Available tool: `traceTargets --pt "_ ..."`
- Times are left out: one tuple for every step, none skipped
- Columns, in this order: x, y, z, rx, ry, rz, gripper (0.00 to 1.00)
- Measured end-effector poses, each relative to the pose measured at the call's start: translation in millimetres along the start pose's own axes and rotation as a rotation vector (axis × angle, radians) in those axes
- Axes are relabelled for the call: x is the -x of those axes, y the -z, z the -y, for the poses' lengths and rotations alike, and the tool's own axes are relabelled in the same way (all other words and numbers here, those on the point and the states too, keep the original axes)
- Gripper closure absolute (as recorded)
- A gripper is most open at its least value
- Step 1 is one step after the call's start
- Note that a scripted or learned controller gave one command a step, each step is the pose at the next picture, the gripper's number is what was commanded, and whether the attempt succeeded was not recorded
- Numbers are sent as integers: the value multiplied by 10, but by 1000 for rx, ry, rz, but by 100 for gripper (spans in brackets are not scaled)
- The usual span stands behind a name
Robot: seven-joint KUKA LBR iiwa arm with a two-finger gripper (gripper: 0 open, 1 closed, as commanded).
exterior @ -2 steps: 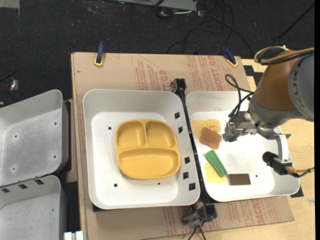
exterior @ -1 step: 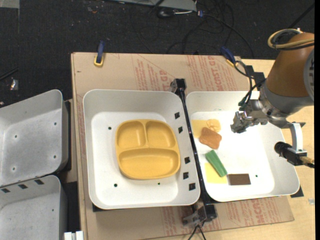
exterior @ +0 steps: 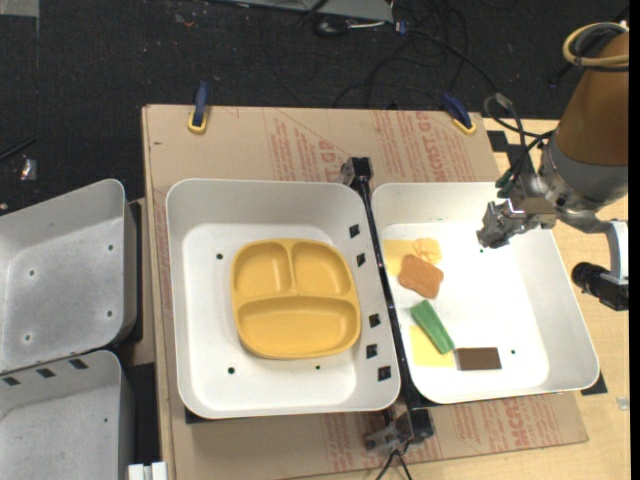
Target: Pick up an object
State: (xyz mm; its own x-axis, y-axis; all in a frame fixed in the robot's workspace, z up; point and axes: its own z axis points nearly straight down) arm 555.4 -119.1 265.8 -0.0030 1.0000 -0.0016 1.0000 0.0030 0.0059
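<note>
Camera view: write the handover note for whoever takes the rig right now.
Gripper: over the upper right of the right bin, nothing seen between its fingers.
Right bin, left side: orange piece, green block, brown block, with pale yellow pieces under and behind them.
Left bin: yellow divided tray.
Done: nothing lifted yet.
Left: move across to one object, grasp it, lift.

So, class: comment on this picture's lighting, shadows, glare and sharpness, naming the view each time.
Camera view: lighting is even and soft, and both white bins look bright without harsh glare; camera view: the yellow divided plate casts only a faint shadow; camera view: the gripper looks dark and slightly blurred, so its details are hard to read; camera view: the green block and brown block appear reasonably sharp.
</note>
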Motion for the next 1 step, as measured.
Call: traceTargets --pt "-475 -27 -23 -6 3 -2 100"
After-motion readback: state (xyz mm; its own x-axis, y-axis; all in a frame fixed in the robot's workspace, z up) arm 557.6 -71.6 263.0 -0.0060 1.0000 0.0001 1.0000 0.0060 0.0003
